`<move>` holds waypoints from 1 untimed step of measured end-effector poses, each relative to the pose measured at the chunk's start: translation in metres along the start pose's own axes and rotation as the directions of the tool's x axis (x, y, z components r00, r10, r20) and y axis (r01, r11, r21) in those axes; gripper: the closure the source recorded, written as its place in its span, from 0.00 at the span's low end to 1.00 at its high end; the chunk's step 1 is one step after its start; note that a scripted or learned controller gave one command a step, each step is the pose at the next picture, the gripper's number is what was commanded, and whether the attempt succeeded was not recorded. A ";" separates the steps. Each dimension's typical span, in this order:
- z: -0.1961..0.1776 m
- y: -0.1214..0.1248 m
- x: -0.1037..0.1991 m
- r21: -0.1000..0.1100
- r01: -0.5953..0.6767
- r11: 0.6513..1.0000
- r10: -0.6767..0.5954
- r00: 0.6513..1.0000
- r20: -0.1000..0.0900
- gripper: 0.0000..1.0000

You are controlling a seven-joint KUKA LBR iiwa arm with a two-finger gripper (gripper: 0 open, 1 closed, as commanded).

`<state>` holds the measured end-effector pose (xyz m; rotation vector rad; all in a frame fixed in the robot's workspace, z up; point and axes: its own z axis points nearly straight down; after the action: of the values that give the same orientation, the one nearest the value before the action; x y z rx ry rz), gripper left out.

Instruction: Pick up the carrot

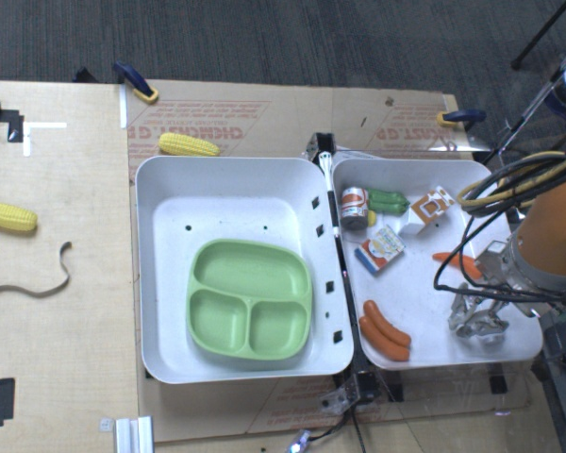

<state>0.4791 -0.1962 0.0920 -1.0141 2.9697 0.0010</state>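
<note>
Lettering in red runs upside down across the cardboard (264,121) under the two bins, too faint to read; the small carton (432,206) and the card (383,247) in the right bin (424,166) carry printing too small to make out, and the can (356,207) shows a red label. The arm (547,243) reaches in from the right, its orange band low over the right bin's near corner, black and yellow cables looping above it. Its gripper (478,321) points down just above the bin floor, metal fingers slightly apart with nothing between them. The carrot (460,260) lies just behind the gripper, partly hidden by a cable. Two sausages (385,335) lie to the gripper's left. A green tray (250,298) sits in the left bin (170,253).
</note>
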 end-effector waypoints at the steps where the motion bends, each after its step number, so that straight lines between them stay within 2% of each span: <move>1: -0.102 0.022 -0.031 0.002 -0.181 0.983 0.181 0.983 0.002 1.00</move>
<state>0.4898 -0.1604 0.1944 -0.7394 3.0476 -0.0009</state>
